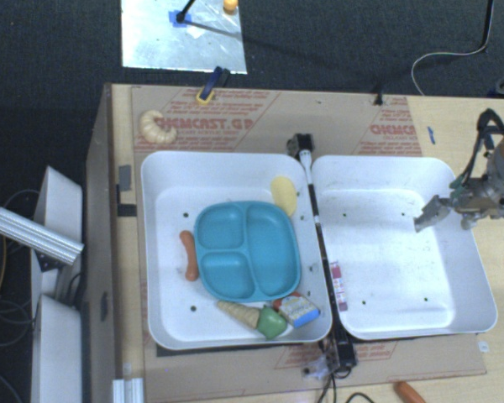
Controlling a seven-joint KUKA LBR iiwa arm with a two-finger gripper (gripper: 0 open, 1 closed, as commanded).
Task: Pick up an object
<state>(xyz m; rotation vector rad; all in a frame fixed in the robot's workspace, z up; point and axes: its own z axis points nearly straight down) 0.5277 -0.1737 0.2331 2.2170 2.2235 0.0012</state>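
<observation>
No object is seen between the fingers of the grey two-finger gripper (427, 217), so the task is judged to be at its start. The gripper is held over the right-hand side of the shallow white right bin (386, 321), at the end of the grey arm reaching in from the right. Whether it stands open or closed cannot be told from this slanted view; only a single grey tip is made out clearly.

All the likely candidates are found in the shallow white left bin (155, 225), well apart from the gripper. A light-blue plastic divided tray (246, 250) is laid in the middle of it. A pale yellow lemon-shaped toy (284, 194) is placed at the tray's upper right corner, and an orange sausage-shaped toy (189, 255) lies just beside its left edge. Below the tray, a tan cone-shaped toy (238, 312), a green rounded toy (271, 322) and a small blue-and-red box-like toy (301, 311) are crowded together.

Everything is left to be done: the arm must be carried across the divide between the bins, one piece chosen, gripped and lifted.
</observation>
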